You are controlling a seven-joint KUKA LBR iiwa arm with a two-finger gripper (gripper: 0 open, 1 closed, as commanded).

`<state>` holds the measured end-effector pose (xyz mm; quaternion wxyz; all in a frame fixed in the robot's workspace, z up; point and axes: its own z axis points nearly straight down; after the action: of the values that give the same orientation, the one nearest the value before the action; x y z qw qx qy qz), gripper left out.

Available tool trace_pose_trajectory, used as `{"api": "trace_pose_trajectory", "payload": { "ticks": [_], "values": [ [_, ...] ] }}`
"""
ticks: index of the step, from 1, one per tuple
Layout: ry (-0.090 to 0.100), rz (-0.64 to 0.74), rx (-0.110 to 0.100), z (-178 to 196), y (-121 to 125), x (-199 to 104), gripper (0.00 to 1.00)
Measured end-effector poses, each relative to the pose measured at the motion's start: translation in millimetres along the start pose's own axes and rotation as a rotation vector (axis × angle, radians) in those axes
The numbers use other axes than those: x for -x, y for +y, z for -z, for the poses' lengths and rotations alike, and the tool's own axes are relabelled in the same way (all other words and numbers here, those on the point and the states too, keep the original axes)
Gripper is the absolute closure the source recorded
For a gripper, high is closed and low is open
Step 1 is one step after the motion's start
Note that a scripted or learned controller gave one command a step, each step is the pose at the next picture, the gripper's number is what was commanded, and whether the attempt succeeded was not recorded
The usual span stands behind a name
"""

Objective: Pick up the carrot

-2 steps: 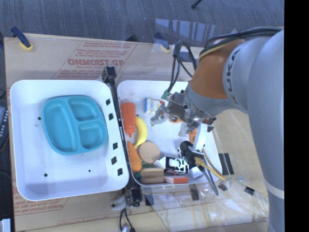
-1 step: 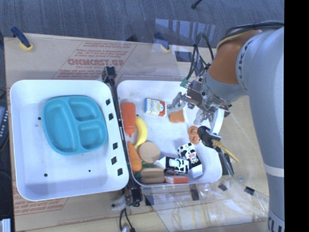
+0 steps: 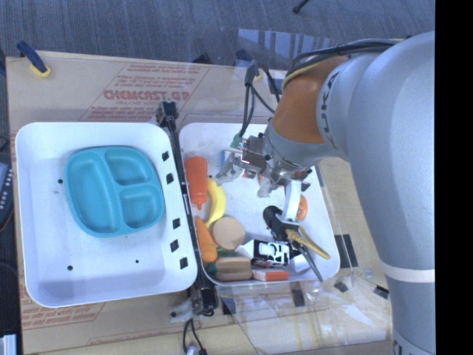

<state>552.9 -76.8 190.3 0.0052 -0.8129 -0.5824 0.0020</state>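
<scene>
The end effector (image 3: 255,170) hangs above the right bin (image 3: 325,235), near the carrot (image 3: 205,240).

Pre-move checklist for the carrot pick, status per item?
1. Carrot located: ok. It lies in the right bin, against its left wall, below the banana.
2. Pincer over the carrot: not ok. It sits toward the bin's middle, to the right of the carrot.
3. Pincer holding nothing: cannot tell, the wrist hides it.
4. Room around the carrot: not ok. The banana, a round tan item and the wall crowd it.
5. Lookalike risk: not ok. An orange-red bottle lies just above it along the same wall.
6. Left bin uninvolved: ok. It holds the blue divided plate.
</scene>
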Motion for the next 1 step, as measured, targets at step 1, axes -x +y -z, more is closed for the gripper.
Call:
{"api": "trace_pose_trajectory", "payload": {
  "ticks": [1],
  "values": [
    [-0.005,-0.116,-0.002,-0.7,-51.4,-41.2,0.00]
  ]
}}
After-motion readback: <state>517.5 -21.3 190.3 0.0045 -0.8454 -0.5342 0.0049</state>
